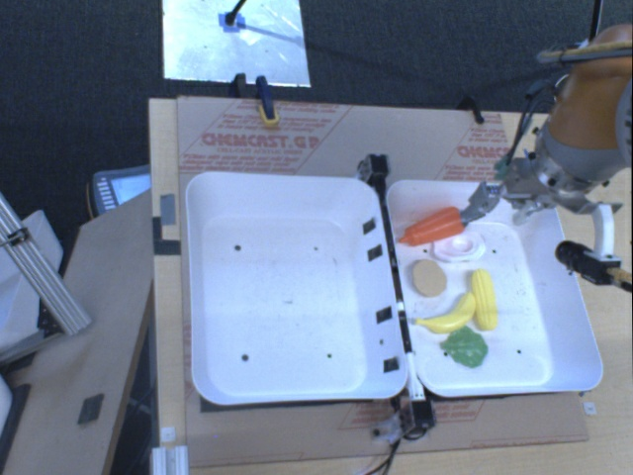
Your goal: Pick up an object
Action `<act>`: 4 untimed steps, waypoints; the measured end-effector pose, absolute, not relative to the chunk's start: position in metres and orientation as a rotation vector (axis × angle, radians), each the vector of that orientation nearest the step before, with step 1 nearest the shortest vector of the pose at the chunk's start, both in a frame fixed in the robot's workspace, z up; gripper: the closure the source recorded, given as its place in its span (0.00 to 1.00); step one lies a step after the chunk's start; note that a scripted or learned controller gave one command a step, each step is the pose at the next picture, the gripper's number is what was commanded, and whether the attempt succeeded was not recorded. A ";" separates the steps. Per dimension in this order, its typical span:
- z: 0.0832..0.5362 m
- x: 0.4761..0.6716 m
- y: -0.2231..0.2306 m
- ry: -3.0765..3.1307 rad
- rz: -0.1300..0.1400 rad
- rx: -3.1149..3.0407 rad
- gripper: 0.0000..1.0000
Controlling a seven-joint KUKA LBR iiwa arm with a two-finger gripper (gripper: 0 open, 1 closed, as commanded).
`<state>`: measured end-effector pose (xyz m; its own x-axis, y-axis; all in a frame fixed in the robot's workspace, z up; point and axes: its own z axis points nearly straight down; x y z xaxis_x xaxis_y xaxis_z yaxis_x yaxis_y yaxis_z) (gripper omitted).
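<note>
Two shallow white plastic bins sat side by side on a brown cardboard-covered bench (297, 132), joined along a dark seam fitted with small black clips. The left bin (213, 201) showed nothing but its pale floor with a few small dark holes. The right bin (569, 339) held all the loose things: an orange plastic carrot (431, 227) lying slanted near the far left corner, a small white round dish with a pinkish middle (456, 248) just beside and touching the carrot's lower side, a flat tan round biscuit-like disc (429, 278) below that, a yellow corn cob (484, 299) standing lengthwise near the middle, a yellow toy banana (450, 317) curving against the cob's lower end, and a green broccoli-like lump (465, 346) just beneath the banana. The grey arm with the orange band reached in from the right, and its two-finger gripper (483, 202) hung at the far edge of the right bin, close to the thick end of the carrot. Whether the fingers stood apart or together could not be told, and nothing was visibly gripped between them. A shiny silver sheet (233, 28) lay on the dark floor beyond the bench.
</note>
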<state>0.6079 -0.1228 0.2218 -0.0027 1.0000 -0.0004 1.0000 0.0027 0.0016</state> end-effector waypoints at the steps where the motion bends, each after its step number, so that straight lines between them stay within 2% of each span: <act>1: 0.238 0.510 -0.075 2.230 0.000 2.218 0.00; 2: 0.249 0.515 -0.077 2.225 0.005 2.214 1.00; 3: 0.228 0.538 -0.035 2.230 0.003 2.212 1.00; 4: 0.240 0.538 -0.037 2.226 0.006 2.213 1.00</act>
<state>0.5383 -0.0374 0.2396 -0.0057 1.0000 0.0002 1.0000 0.0057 0.0048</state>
